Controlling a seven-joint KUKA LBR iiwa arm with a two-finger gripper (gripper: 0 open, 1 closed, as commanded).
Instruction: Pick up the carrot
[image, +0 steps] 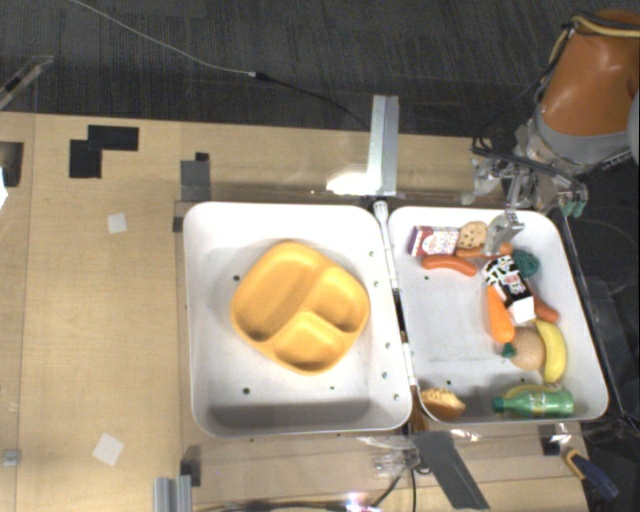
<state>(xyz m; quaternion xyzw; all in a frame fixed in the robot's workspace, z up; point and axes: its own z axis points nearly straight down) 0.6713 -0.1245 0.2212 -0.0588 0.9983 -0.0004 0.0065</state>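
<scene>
I am hovering my gripper (505, 228) over the far end of the right bin (440, 345), apparently staged above the cluttered food items before descending. Whether my fingers are open or closed, I cannot tell. The carrot (499, 315) is lying nearer the camera than the gripper, flat on the bin floor, just beside the small carton (508, 283) and touching the banana-side cluster (548, 350); nothing is sitting between my fingers.

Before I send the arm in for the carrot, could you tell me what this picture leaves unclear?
- Gripper: too small and blurred in the camera view to judge its fingers.
- Carrot: its upper end is covered by the black-and-white carton.
- Arm: cut off by the top and right edges.
</scene>
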